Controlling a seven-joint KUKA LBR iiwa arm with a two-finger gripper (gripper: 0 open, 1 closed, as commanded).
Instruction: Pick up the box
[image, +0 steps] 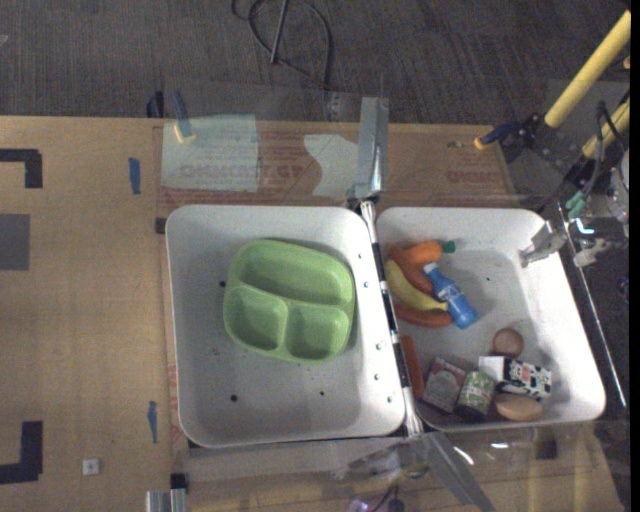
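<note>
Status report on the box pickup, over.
Hand over right bin's far right corner, nothing held. Box at near end, packed among cartons and a cookie.

Floor: dark grey carpet along the top of the view, black cables looping across it.
Bench: light tan wooden top with black tape marks and small blue tape strips.
Light: even, soft, with glare on a clear plastic sheet.
</note>
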